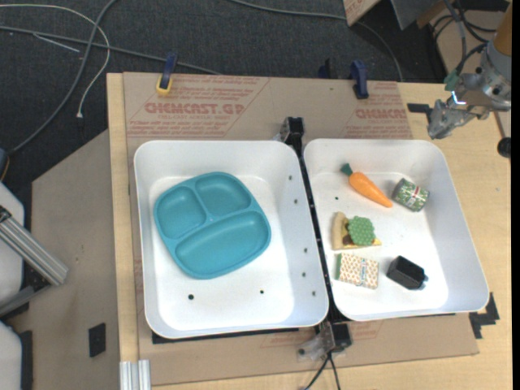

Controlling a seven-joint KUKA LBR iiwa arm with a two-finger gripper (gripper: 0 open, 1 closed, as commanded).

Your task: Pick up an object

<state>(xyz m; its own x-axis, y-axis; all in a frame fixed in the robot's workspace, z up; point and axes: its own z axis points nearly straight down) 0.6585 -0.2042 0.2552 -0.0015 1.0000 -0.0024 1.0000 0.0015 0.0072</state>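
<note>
We see the jaws (pixel 443 123) at upper right, above the surface (pixel 244 108) just outside the right bin (pixel 463 234), can't tell if they're apart or together, nothing seen between them. Right bin holds an orange carrot (pixel 367 187), small green-white can (pixel 410 194) just beside it, a broccoli-topped sandwich toy (pixel 354 231) mid-bin, patterned packet (pixel 357 270) below that, black block (pixel 405 273) to its right. Left bin (pixel 162 299) holds a teal divided plate (pixel 213 224)
</note>
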